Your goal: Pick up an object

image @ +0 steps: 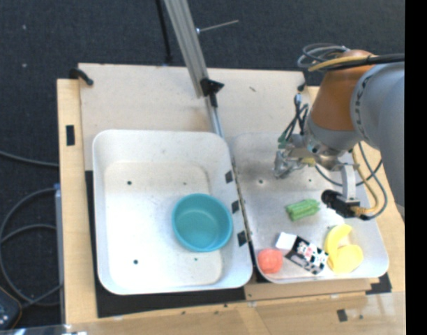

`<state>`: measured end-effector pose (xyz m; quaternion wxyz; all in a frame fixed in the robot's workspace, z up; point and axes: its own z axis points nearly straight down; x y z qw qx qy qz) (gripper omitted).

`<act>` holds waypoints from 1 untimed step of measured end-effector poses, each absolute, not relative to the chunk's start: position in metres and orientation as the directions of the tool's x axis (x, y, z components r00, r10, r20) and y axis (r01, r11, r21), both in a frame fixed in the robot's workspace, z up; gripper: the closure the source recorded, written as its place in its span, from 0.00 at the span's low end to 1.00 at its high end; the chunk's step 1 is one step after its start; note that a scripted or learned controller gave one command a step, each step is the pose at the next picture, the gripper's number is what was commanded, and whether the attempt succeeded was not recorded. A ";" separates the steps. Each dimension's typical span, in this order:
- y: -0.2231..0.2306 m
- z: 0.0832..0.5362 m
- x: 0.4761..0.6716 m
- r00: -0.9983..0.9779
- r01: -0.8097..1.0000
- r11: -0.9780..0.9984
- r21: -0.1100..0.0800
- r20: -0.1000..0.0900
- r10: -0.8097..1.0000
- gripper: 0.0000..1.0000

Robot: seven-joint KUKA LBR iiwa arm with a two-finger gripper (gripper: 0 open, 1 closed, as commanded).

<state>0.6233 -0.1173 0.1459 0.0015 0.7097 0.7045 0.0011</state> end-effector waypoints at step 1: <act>-0.114 0.191 0.628 -0.003 1.000 0.003 0.006 -0.001 1.000 1.00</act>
